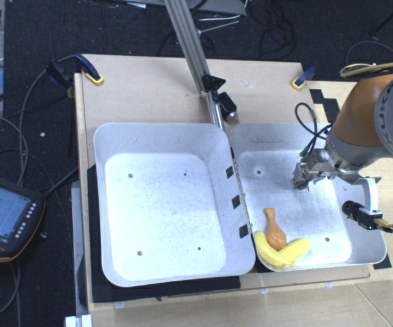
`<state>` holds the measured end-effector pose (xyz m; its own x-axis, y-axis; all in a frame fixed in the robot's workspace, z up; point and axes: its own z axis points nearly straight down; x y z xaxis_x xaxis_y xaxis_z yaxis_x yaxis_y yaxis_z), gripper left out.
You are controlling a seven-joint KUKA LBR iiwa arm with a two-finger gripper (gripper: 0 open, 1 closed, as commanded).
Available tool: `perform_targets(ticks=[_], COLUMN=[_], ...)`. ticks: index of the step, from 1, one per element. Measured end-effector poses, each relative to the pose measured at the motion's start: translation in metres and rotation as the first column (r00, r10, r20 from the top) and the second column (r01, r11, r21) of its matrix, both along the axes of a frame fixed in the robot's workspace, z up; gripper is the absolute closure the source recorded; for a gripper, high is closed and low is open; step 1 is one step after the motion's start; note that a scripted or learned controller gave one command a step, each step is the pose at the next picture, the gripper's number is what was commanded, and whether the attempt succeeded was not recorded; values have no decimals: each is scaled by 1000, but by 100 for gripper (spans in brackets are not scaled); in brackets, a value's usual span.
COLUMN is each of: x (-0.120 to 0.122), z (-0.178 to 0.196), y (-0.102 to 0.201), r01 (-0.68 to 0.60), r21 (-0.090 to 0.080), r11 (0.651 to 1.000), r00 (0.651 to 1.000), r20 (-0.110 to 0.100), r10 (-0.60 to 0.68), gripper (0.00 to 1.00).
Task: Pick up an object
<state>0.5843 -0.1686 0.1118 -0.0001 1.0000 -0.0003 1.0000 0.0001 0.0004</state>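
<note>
A grey-and-orange arm reaches from the right over the right-hand bin [250,157], its gripper [302,180] low above the bin's bare middle; how the claw is set cannot be told from this angle. The banana [283,252] lies at the bin's near edge, its long axis running roughly left to right, an orange chicken-leg toy [274,231] touching it, both well apart from the claw, toward the near-left.

Landmark: right bin [264,142]. Left bin [114,142] touching its left wall. Banana [283,252] in right bin, at front-left corner. Drumstick toy [274,230] in right bin, resting on banana, just behind it. Gripper [302,180] over right bin's middle, behind and right of drumstick toy, well apart.
</note>
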Motion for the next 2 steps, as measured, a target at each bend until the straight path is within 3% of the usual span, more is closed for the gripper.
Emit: perform_targets(ticks=[2], x=[-1], z=[90], y=[7], r01=[-1], r21=[0], r11=[1000], r00=[1000], r20=[3], r10=[1], gripper=[100])
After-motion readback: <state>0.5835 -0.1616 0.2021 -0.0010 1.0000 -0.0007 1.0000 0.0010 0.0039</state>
